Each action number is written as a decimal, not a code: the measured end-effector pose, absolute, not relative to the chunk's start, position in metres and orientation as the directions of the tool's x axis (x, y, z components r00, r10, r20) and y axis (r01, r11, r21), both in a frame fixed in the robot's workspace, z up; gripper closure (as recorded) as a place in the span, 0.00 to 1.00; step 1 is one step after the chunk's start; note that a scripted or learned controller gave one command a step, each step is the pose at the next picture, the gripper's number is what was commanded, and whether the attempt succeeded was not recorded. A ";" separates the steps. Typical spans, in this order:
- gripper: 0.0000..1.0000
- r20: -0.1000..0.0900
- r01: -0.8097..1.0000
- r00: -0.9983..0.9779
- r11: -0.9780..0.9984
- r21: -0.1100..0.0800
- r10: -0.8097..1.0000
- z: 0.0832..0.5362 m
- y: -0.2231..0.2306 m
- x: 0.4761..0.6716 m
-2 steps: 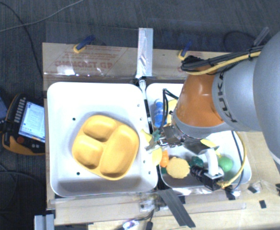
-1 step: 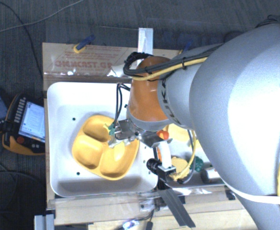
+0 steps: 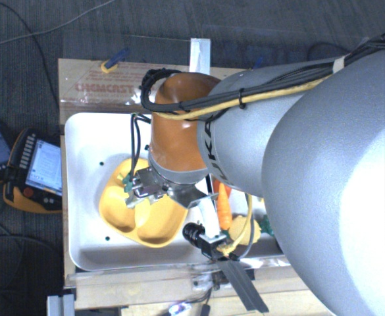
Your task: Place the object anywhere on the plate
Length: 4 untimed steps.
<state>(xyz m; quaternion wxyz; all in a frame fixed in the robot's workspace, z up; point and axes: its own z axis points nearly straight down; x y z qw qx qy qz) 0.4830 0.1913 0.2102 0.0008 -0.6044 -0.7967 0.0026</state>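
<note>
A yellow plate point(image 3: 116, 209) lies in the left white bin point(image 3: 83, 176), toward its front. My gripper point(image 3: 141, 193) hangs straight over the plate's middle, mostly hidden under the orange wrist band and grey flange. I cannot see anything held in it. An orange carrot-shaped object point(image 3: 223, 206) lies to the right of the wrist, near the wall between the two bins, partly covered by the arm.
The big grey arm covers nearly all of the right bin. A small green item point(image 3: 266, 226) peeks out beside the arm there. A black cable clamp point(image 3: 202, 236) hangs near the bin's front rim. A teach pendant point(image 3: 34, 173) lies on the floor at the left.
</note>
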 end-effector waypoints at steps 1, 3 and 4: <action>1.00 -0.004 0.932 -0.361 0.361 -0.005 0.932 0.206 0.152 0.559; 1.00 -0.001 0.723 -0.691 0.691 -0.003 0.723 0.221 0.154 0.574; 1.00 0.001 0.639 -0.769 0.769 -0.004 0.639 0.205 0.179 0.530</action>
